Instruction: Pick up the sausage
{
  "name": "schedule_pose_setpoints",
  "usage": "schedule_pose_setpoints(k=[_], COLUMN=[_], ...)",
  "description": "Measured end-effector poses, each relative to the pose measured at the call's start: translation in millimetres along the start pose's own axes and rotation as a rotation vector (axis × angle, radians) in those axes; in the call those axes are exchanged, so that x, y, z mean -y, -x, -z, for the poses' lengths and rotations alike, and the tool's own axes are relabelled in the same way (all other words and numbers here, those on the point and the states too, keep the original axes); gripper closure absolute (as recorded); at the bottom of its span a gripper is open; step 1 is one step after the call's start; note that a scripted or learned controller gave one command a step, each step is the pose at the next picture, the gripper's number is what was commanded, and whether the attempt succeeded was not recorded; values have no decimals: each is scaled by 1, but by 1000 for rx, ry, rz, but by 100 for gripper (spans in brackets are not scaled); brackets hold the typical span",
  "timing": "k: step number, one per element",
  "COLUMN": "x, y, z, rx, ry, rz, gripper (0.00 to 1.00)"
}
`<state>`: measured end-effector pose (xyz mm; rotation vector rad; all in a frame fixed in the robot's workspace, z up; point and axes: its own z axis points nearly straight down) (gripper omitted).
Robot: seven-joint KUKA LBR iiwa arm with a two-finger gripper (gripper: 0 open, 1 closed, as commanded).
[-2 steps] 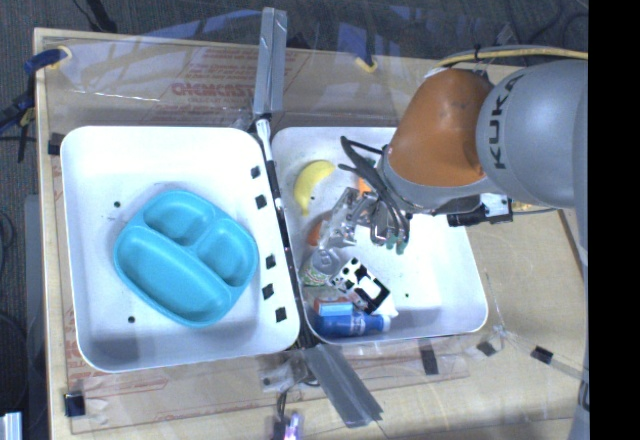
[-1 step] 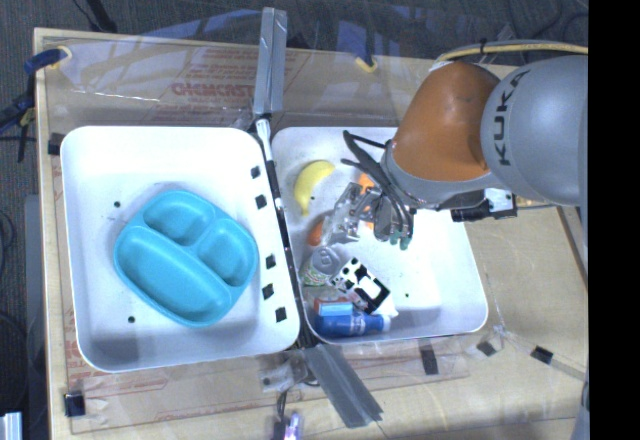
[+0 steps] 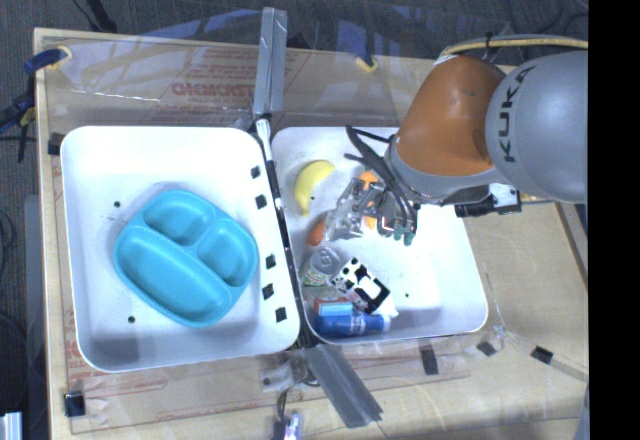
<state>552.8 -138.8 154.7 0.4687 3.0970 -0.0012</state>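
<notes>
Sausage (image 3: 316, 229) just beside jaws

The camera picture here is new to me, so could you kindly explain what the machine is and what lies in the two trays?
This is one camera fixed above a bench, looking down at a slant. The grey and orange shape is a robot arm reaching in from the right; its gripper hangs over the right bin. That bin holds a yellow banana, a small orange piece that may be the sausage, a round can, a black and white item and a blue bottle. The left bin holds a blue divided plate. I see nothing clearly held.
</notes>
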Motion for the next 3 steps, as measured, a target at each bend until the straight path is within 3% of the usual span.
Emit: schedule_pose_setpoints(k=[2, 3], x=[-1, 18], y=[3, -30], z=[21, 23], rx=[7, -11], ry=[0, -1], rz=[6, -100], gripper=[100, 100])
